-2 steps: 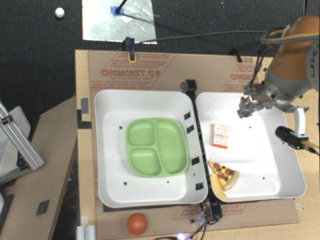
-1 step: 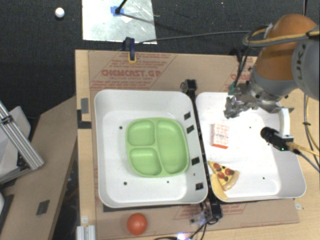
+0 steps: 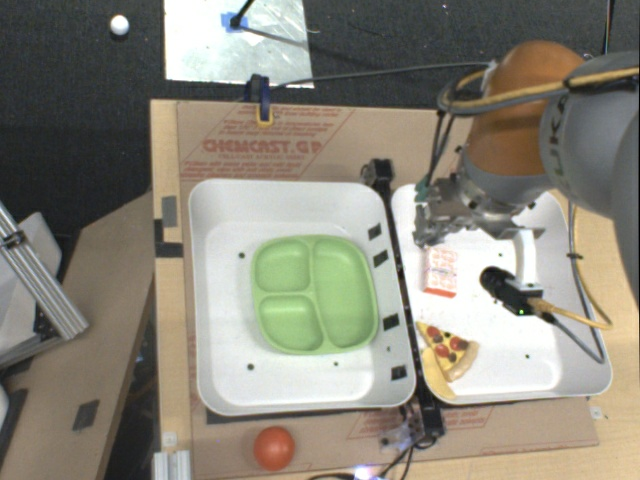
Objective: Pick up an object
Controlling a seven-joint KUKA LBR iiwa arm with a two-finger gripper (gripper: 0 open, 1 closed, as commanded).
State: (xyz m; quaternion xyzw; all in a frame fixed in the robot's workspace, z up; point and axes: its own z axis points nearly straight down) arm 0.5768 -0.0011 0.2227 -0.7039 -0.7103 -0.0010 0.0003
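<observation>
While the arm reaches in from the right of the frame, I see the gripper (image 3: 432, 230) over the right bin (image 3: 560, 363), just above a red-and-white packet (image 3: 441, 270). I cannot tell its jaw state. A pizza slice (image 3: 447, 350) lies lower left in that bin.

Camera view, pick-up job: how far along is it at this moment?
Done: the arm has brought the gripper into the right bin, low above the small packet. In hand: nothing visibly held. Left: grasping and lifting something; the packet and the pizza slice both lie on the bin floor, and the green tray sits in the left bin.
</observation>
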